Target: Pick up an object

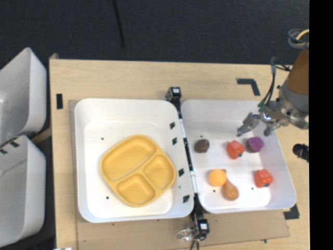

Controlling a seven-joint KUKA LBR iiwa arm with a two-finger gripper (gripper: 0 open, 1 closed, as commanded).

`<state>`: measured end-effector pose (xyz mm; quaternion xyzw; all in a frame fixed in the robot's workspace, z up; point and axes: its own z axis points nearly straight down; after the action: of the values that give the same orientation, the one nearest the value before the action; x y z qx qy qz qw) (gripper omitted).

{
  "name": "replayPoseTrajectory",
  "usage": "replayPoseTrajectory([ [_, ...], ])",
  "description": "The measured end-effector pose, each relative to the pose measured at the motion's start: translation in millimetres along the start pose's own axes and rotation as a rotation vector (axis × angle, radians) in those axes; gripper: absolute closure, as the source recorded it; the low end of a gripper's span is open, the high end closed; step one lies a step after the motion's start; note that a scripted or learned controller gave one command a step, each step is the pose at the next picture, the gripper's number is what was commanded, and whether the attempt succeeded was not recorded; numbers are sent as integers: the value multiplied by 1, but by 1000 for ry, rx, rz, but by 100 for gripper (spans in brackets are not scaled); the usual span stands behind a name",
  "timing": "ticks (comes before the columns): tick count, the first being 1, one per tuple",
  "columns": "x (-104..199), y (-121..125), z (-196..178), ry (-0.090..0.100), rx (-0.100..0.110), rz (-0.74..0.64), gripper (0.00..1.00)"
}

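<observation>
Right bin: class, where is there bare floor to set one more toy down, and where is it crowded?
Right bin: bare along the far wall, above the brown piece. Crowded from the red and purple pieces under the gripper down to the orange ball.

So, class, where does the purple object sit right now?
The purple object lies in the right bin, near its far right side, beside a red piece and just below the gripper.

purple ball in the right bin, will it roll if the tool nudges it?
Probably. The purple ball looks round and small, on the bin's smooth white floor, so a sideways nudge may send it off. It sits close beside a red piece, which could stop it on that side. The tool hovers just above it; a centred approach seems safer.
</observation>
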<state>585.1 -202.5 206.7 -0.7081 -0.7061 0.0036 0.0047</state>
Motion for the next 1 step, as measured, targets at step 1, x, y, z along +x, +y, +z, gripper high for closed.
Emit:
replayPoseTrajectory([
  [1, 0, 3, -8, -3, -13, -4, 0],
])
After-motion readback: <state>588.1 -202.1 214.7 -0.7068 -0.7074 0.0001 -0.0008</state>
